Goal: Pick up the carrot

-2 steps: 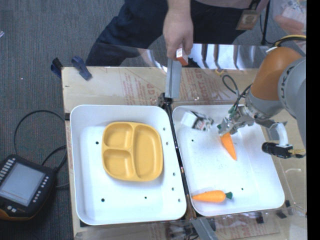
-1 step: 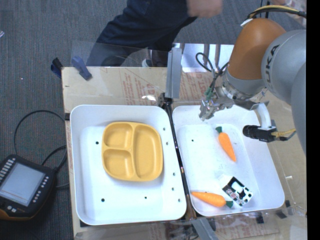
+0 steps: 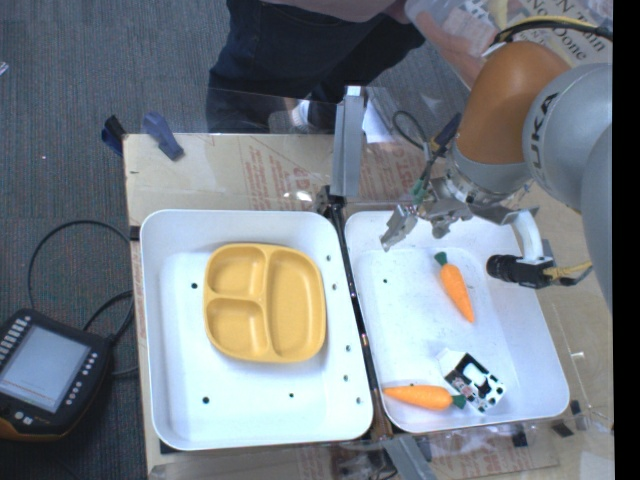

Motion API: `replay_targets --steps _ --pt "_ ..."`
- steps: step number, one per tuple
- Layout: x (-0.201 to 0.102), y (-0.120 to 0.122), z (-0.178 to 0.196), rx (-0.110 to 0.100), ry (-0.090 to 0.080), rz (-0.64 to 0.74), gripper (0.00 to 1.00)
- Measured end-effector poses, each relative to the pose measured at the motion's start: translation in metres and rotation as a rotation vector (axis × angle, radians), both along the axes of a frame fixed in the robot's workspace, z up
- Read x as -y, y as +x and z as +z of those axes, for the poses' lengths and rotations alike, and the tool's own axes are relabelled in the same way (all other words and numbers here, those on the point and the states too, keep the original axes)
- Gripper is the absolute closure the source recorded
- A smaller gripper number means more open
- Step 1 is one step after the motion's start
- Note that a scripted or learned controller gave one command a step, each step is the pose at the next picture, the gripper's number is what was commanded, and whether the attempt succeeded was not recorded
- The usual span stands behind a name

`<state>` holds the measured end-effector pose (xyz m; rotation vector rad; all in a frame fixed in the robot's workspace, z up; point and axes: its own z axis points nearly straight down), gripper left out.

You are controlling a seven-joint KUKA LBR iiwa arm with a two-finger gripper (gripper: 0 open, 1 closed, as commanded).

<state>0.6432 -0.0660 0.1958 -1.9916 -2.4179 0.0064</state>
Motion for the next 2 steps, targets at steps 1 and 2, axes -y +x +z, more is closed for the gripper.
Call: replay_targets --steps 1,2 --pt "0.076 0.000 -0.088 0.020 -0.006 -0.350 0.00" --pt "0.122 -0.019 -0.113 -0.003 -0.004 -0.436 0.00"
